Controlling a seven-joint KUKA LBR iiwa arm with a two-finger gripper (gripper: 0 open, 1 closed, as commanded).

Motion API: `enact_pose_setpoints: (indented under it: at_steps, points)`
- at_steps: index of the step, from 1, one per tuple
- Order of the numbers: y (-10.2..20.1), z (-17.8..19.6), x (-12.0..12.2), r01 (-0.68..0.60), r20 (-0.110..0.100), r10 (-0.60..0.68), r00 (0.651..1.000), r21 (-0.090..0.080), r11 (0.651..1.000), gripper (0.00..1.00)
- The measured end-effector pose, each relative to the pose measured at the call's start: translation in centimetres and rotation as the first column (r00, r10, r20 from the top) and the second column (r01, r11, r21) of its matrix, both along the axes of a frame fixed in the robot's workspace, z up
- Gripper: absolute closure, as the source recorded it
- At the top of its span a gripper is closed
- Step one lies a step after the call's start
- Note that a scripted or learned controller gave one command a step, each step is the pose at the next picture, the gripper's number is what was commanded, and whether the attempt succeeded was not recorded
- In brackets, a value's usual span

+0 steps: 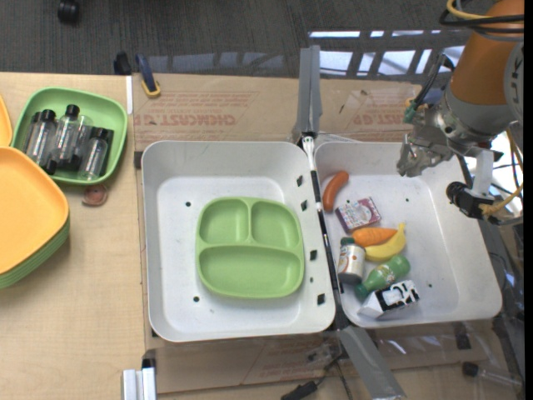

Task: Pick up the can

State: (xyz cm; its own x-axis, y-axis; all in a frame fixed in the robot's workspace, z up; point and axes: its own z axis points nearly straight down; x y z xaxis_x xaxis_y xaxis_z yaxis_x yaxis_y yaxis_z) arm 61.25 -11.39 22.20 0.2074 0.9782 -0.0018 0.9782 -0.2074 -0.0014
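The can (351, 260), silver with a dark label, lies tipped beside the banana (390, 244); the fingers' (414, 163) spread is unclear.

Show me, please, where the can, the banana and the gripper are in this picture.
can (351, 261): camera view, on its silver side.
banana (391, 246): camera view, on the middle of its yellow curve.
gripper (414, 163): camera view, midway between its fingertips.

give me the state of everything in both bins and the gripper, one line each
small silver can: upright, right bin, untouched
orange hot dog toy: lying flat
pink carton: lying flat
orange carrot toy: lying on the banana
yellow banana toy: lying flat
green plastic bottle: on its side
black and white box: lying flat
green divided plate: right way up, left bin
gripper: above right bin's far edge, holding nothing
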Motion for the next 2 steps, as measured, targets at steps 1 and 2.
enact_pose_setpoints:
  at_steps: [1,2]
  points:
    - [3.3,0.7,4.4,-0.09,0.0,0.09,0.996,-0.001,0.996,1.0]
    - [9.6,-1.6,1.5,-0.047,-0.001,0.047,0.999,0.0,0.999,1.0]
